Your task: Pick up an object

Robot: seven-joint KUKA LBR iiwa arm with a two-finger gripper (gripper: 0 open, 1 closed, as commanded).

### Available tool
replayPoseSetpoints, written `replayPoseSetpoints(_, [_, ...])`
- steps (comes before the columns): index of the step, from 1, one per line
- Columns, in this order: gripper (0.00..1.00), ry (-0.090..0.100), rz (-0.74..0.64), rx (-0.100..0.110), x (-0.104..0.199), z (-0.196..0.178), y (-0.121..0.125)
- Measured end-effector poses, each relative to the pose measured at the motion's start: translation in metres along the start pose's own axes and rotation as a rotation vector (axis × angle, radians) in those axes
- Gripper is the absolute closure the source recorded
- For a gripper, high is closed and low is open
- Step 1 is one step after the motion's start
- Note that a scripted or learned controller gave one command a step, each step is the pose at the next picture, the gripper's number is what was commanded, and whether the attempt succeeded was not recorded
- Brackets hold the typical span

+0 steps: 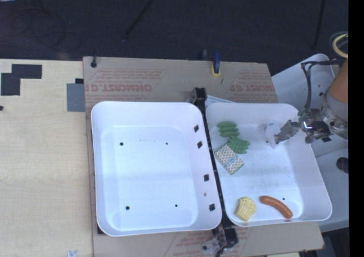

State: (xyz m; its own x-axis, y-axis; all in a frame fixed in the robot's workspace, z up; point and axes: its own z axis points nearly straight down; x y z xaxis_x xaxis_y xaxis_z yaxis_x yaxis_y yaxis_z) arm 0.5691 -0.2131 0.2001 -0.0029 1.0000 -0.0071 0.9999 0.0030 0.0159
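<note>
The right white bin point(310, 165) holds a few small objects. Two green pea pods point(233, 136) lie near its upper left, with a small checkered packet point(229, 159) just below them. A yellow corn piece point(245, 208) and an orange-red sausage point(276, 206) lie near the front edge. My gripper point(282, 134) reaches in over the bin's upper right edge, well to the right of the pea pods and apart from every object. I see nothing held in it.
The left white bin point(102, 136) sits beside the right one, joined by a black clip strip point(203, 148). Both rest on a cardboard sheet point(148, 79) on the wooden bench. Cables and the arm's wrist point(324, 119) crowd the right side.
</note>
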Motion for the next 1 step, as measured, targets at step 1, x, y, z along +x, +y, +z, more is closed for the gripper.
replayPoseSetpoints(1, [0.00, 0.000, 0.001, 0.000, -0.0035, -0.2849, -0.0008])
